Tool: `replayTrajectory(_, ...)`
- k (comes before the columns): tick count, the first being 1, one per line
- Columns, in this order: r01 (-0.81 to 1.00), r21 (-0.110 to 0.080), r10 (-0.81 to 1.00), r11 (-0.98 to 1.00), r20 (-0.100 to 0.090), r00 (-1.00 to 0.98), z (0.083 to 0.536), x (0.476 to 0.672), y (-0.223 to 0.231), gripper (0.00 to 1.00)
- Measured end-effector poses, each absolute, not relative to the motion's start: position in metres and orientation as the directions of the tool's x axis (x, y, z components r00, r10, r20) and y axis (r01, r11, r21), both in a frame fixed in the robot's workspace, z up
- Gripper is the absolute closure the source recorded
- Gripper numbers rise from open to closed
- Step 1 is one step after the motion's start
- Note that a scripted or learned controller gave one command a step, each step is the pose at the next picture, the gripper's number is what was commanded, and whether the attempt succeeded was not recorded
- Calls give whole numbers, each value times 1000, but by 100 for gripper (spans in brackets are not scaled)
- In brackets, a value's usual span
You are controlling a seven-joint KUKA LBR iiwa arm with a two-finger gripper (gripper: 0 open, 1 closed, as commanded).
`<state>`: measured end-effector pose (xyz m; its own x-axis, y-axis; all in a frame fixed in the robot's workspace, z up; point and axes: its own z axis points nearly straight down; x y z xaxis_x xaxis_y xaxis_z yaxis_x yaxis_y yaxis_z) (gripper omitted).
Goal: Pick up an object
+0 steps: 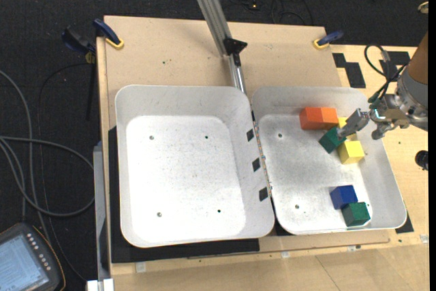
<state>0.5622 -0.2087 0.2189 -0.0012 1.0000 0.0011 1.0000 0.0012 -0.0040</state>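
The right bin (293, 215) holds several blocks. An orange block (318, 117) lies near its far side, with a dark green block (332, 140) and a yellow block (351, 150) just in front of it. A blue block (343, 195) and a second green block (356, 213) sit near the front right corner. My gripper (366, 126) hangs over the bin's right rim, just above and right of the yellow block. It is open, and one finger (354, 122) points toward the dark green block. Nothing is between the fingers.
The left bin (136, 105) stands beside the right one, the two meeting at a rim with black clips (257, 163). A slanted metal pole (208, 0) rises from the bench's far edge. Cables (381, 65) trail by the arm at the right.
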Motion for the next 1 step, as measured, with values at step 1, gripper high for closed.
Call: replayTrajectory(1, 1000, 0, 1000, 2, 0, -2, 221, 563, -209, 0)
